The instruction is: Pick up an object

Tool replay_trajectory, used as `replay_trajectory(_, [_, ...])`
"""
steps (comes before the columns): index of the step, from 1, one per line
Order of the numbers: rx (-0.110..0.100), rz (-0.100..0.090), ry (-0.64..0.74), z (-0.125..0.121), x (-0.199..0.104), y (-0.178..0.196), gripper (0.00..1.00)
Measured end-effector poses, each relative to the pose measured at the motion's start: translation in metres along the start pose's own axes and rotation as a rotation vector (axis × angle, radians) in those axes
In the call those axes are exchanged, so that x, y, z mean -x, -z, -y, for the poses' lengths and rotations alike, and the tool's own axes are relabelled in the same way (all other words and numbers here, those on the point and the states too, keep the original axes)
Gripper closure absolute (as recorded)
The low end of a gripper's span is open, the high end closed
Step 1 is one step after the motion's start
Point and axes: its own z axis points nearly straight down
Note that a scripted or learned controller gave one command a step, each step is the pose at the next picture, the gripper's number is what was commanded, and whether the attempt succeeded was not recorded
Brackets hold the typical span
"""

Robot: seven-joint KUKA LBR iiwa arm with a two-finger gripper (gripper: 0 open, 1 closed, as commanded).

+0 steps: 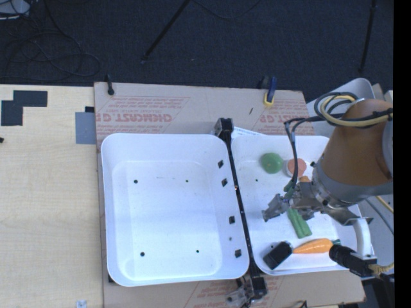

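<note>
Left bin (115, 172): bare white floor
Right bin (257, 191): black block (277, 255), green ball (271, 163), green stick (298, 224), orange carrot (313, 246)
Gripper (276, 209): low beside green stick; fingers seem parted, holding nothing
Risk: closing beside the stick, nudging it away

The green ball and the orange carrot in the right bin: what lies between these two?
In the camera view, the gripper and a green stick lie between the green ball and the orange carrot.
</note>
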Motion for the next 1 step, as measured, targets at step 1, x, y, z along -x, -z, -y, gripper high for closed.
replay_trajectory(1, [0.011,0.006,-0.001,-0.1074,0.0355,-0.0305,0.00])
